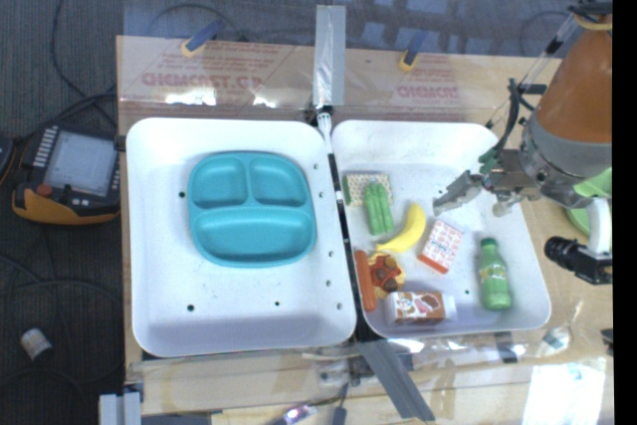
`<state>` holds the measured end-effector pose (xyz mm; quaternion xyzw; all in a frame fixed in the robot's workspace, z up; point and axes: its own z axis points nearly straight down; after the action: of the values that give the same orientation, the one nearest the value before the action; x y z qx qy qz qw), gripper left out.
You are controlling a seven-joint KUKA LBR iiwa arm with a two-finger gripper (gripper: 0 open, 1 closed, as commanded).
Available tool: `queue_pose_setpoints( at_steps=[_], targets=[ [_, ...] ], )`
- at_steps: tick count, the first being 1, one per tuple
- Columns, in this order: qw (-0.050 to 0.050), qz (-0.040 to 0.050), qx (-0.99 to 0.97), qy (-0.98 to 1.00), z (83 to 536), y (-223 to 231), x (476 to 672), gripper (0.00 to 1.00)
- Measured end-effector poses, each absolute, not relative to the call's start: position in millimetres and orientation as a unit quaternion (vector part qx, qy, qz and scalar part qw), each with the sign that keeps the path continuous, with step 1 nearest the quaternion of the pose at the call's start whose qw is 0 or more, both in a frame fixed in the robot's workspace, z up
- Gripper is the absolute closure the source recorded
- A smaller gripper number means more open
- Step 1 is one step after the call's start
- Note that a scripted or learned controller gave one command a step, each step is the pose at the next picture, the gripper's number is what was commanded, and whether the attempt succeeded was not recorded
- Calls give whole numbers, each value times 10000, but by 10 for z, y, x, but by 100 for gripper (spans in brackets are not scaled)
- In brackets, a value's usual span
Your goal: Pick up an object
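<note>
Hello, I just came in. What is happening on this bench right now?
A grey and orange robot arm reaches in from the right over the right bin, trying to pick up an object. Its gripper hangs above the bin's upper part and holds nothing. Below it lie a banana, a green bottle, a small carton and other toy foods. The left bin holds a blue divided plate.

Grey arm (565, 142), orange band (587, 85), dark gripper (453, 194)
</note>
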<state>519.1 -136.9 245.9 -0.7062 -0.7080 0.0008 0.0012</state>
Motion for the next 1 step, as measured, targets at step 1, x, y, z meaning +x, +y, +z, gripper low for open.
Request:
queue_pose_setpoints(
  at_steps=[1],
  targets=[
    [19,15,-7324,-6809,1487,-1031,5415,0]
  ],
)
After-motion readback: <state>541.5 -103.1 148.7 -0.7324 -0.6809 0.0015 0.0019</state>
